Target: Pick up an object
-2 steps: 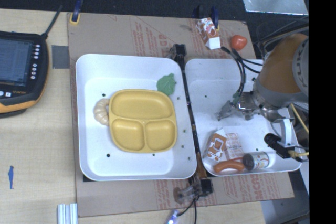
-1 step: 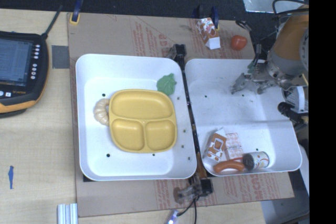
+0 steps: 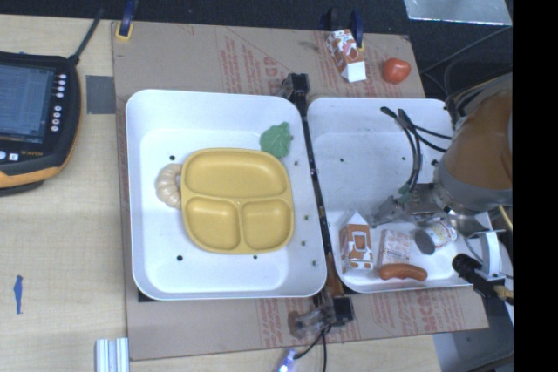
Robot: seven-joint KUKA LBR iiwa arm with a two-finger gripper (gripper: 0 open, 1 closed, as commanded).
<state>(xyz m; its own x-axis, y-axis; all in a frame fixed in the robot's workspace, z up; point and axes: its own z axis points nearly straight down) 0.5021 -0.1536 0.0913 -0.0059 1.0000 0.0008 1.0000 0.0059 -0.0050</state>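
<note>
In the right bin point(image 3: 366, 144), near its front edge, lie a brown and white carton point(image 3: 356, 246), a pale packet point(image 3: 395, 246), a sausage point(image 3: 403, 273) and a small silver can point(image 3: 433, 236). My gripper point(image 3: 394, 208) reaches in from the right and hangs low just behind the carton and the packet. The grey arm point(image 3: 475, 157) with its orange band covers the bin's right side. I see nothing lifted off the bin floor.
The left bin point(image 3: 148, 187) holds a yellow divided plate point(image 3: 235, 199), a green piece point(image 3: 276, 139) and a beige bread-like piece point(image 3: 166, 184). Behind the bins sit a small carton point(image 3: 346, 55) and a red tomato point(image 3: 396, 70). A teach pendant point(image 3: 35, 118) lies far left.
</note>
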